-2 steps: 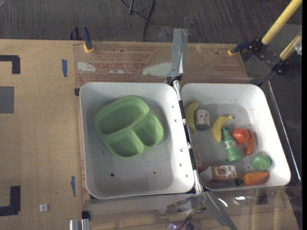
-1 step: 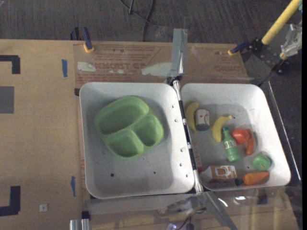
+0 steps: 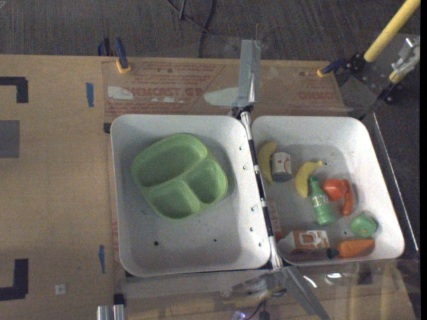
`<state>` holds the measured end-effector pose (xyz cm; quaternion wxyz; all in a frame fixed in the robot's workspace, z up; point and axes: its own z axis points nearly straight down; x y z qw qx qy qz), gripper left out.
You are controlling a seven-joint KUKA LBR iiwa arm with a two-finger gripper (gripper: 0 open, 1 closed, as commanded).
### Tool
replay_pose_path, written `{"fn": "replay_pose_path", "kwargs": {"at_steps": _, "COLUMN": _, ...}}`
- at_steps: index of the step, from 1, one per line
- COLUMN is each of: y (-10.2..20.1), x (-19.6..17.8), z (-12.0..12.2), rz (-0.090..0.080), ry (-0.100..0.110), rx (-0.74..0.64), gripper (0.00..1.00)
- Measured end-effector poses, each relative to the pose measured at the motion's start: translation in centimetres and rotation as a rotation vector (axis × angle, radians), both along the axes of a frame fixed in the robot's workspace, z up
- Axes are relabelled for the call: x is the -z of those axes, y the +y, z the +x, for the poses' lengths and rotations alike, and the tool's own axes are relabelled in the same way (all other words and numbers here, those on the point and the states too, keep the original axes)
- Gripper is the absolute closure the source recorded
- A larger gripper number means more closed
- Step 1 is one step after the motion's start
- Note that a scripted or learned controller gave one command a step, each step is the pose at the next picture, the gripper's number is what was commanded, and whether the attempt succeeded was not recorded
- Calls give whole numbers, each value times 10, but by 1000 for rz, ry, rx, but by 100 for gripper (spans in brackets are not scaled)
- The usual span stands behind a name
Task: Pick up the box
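Basically a cluttered-bin pick setup. Two white bins sit side by side on the table (image 3: 53, 192), touching along their inner rims at the centre of the camera view.

The left bin (image 3: 193, 249) holds one thing: a green divided tray (image 3: 179, 175), lying flat and turned at a slant, filling the bin's 11 o'clock half. It is probably just a distractor and plays no part in the task.

The right bin (image 3: 350, 145) holds all the small items. The box (image 3: 308, 239), orange and white and carton-like, lies flat on its side at about 7 o'clock in this bin, close against the near wall. Its long axis points from 9 to 3 o'clock. Neighbours are tight:
- a carrot (image 3: 355, 247) at the box's 3 o'clock end, just beside it; contact cannot be judged
- a green bottle (image 3: 320, 209) at the box's 12 o'clock, lying with its base near the box top edge
- a green round piece (image 3: 363, 225) at 4 o'clock in the bin, apart from the box

Further off:
- a small can (image 3: 281, 167) at 10 o'clock
- a banana (image 3: 265, 161) along the 9 o'clock wall
- a second banana (image 3: 306, 177) near the centre
- two orange-red pieces (image 3: 339, 192) at 3 o'clock of that banana, overlapping each other

Pincer state: cannot tell. The task looks not yet begun, as the box rests on the bin floor.

Judgement: the box lying flat gives a broad top face, so a grasp across its short width from above seems the cleanest. The risk is the bin wall on one side and the bottle on the other crowding the approach.
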<state>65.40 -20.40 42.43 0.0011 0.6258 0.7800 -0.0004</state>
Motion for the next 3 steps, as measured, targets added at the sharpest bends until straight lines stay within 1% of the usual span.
{"fn": "replay_pose_path", "kwargs": {"at_steps": 1, "y": -5, "x": 17, "z": 5, "rz": 2, "ry": 5, "rx": 160, "gripper": 100}}
{"fn": "replay_pose_path", "kwargs": {"at_steps": 2, "y": -20, "x": -9, "z": -127, "rz": 2, "ry": 6, "rx": 325, "gripper": 100}}
{"fn": "replay_pose_path", "kwargs": {"at_steps": 3, "y": -21, "x": -18, "z": -124, "rz": 0, "ry": 6, "rx": 324, "gripper": 100}}
